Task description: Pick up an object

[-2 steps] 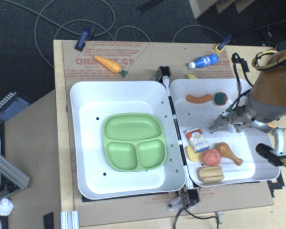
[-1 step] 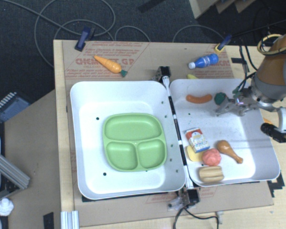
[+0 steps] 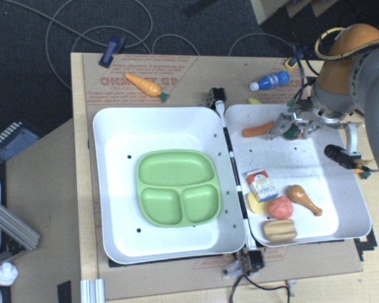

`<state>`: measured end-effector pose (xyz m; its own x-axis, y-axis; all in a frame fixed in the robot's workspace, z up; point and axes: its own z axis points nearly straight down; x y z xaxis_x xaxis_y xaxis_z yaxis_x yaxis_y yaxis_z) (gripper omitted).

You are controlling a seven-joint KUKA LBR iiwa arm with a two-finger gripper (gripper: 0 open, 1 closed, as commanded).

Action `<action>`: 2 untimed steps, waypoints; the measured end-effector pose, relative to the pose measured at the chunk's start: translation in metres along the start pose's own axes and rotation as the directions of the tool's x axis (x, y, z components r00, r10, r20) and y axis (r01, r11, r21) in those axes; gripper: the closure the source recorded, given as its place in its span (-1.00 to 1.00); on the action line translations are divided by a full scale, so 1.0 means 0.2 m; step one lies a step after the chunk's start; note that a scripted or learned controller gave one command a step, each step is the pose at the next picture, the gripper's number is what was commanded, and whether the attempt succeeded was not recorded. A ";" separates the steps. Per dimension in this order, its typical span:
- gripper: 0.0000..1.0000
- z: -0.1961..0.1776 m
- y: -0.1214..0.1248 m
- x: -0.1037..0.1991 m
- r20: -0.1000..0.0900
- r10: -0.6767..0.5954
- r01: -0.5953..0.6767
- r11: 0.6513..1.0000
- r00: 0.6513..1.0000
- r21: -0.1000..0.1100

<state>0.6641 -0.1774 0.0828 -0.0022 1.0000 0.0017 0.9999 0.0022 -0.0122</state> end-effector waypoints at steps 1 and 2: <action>-1.00 0.01 -0.93 -0.22 -0.006 0.001 -0.001 1.000 1.000 -0.006; -1.00 -0.50 -0.80 -0.07 0.002 0.001 -0.001 1.000 1.000 -0.014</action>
